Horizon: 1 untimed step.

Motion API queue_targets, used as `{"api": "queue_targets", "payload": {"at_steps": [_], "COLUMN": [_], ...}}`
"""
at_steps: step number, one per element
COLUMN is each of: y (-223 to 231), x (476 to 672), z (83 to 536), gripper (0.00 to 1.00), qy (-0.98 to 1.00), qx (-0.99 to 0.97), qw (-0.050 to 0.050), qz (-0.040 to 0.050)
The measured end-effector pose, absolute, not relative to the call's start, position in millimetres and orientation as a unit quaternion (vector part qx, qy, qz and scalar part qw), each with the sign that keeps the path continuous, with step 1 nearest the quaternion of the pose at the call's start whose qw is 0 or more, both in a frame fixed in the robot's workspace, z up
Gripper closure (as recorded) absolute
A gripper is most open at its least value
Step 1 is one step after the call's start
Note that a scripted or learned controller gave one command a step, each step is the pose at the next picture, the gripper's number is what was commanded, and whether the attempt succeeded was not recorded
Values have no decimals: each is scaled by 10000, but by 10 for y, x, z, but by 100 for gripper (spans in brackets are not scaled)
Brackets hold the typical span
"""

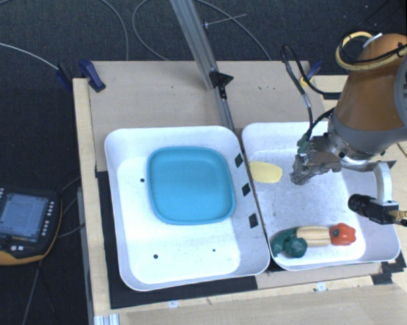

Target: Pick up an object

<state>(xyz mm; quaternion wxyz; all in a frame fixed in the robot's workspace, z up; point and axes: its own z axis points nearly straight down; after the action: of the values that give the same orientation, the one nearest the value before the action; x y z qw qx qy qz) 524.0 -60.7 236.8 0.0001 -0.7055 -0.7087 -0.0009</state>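
Note:
My gripper [303, 171] hangs over the middle of the right bin [286, 209], just right of a pale yellow flat object [266, 171] lying near the bin's left wall. Nothing shows between its fingers. Along the right bin's front edge lie a dark green object [290, 245], a tan cylinder [314, 235] and a red object [342, 234] in a row. A light blue square plate [191, 184] rests in the left bin [128, 215].
A metal pole [201, 40] slants up from between the bins at the back. A black device [370, 208] sticks out at the right bin's right side. Cables trail over the bench's back right. A teach pendant [21, 220] lies on the floor at left.

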Motion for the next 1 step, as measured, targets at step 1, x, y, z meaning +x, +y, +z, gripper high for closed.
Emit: {"api": "queue_targets", "payload": {"at_steps": [1], "y": [-96], "x": [5175], "z": [2264], "gripper": [100], "qy": [-7084], "qx": [-7058], "qw": [5], "qz": [-2]}}
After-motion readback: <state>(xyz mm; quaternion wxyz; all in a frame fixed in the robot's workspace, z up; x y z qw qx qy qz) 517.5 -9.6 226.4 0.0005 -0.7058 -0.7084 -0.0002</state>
